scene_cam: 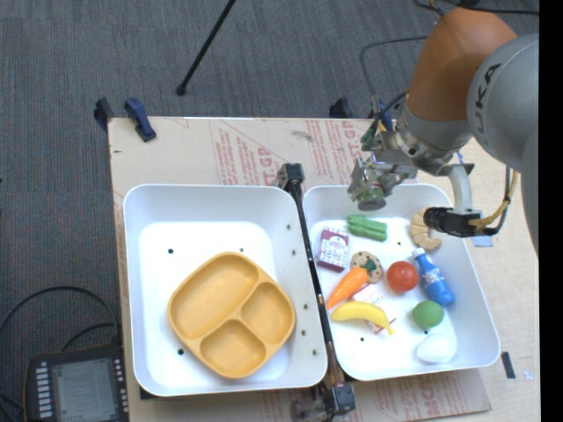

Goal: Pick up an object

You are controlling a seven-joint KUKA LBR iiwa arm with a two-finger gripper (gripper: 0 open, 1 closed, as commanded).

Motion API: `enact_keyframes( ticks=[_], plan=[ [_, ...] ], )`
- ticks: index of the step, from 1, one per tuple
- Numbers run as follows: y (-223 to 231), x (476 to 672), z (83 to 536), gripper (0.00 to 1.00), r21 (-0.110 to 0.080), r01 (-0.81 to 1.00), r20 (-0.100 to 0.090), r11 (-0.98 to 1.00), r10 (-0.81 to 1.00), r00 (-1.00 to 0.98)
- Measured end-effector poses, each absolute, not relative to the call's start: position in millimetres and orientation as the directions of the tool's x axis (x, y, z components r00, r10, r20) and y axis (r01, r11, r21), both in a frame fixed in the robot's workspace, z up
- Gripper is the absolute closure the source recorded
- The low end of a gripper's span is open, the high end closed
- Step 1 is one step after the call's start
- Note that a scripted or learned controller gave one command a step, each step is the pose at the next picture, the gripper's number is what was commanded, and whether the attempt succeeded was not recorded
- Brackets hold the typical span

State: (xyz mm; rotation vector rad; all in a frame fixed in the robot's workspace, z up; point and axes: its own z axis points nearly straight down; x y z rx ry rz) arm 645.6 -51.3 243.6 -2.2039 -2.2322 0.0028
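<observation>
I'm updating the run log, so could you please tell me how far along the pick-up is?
Done: nothing looks lifted yet; the carrot, banana and tomato all lie in the right bin. In hand: the claw hangs above that bin's far edge, near the green vegetable, with nothing visibly between its tips. Left: descend onto one item, close and raise it.

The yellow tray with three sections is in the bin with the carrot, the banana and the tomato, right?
Not quite. The camera view shows the yellow tray alone in the left bin. The carrot, banana and tomato lie in the right bin.
</observation>
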Motion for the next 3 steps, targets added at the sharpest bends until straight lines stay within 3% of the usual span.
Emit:
enact_keyframes(
  ticks=[1, 2, 3],
  plan=[
    [-105, 571.9, 187, 1.00, -0.005, 1.000, 0.001, -0.001, 1.000, 0.001],
    [-38, 629.6, 193, 1.00, -0.003, 1.000, 0.001, 0.004, 1.000, -0.004],
    [-7, 600.1, 211, 1.00, -0.004, 1.000, 0.001, 0.005, 1.000, -0.005]
  ],
)
